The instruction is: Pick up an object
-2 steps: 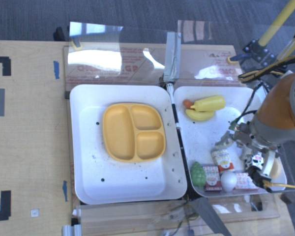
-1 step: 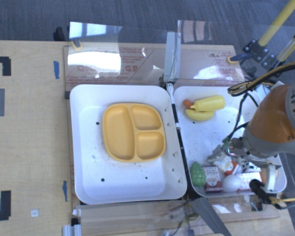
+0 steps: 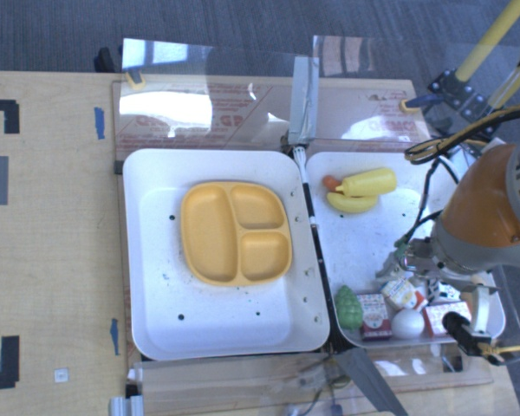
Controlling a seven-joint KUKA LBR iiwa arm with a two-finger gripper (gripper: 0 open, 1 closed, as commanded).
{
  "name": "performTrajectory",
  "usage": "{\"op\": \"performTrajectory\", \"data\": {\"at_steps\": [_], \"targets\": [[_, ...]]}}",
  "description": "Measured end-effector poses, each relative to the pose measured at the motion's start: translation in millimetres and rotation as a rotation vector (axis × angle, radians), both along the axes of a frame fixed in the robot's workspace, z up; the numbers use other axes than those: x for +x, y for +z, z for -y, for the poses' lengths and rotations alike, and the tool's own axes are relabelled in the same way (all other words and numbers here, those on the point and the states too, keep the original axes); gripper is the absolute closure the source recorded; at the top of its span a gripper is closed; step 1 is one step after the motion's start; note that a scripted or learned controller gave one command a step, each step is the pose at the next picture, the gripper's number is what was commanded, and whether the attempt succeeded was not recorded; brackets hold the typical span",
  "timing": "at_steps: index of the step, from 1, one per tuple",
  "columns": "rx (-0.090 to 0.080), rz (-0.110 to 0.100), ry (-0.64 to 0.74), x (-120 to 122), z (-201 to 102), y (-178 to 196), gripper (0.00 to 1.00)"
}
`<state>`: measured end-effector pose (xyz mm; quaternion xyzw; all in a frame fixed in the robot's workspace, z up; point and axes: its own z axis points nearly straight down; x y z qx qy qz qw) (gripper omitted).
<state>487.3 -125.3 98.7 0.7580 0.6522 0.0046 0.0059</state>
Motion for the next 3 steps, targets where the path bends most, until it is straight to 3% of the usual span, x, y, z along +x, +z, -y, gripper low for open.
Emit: {"op": "performTrajectory", "data": {"at_steps": [1,2,3], "targets": [[0.005,-0.005,-0.057,-1,-61,150,1.00],[0.001,-0.015,0.082,11,-34,133,1.00],[0.001,-0.014,0.082,12,-34,134,0.00]]}}
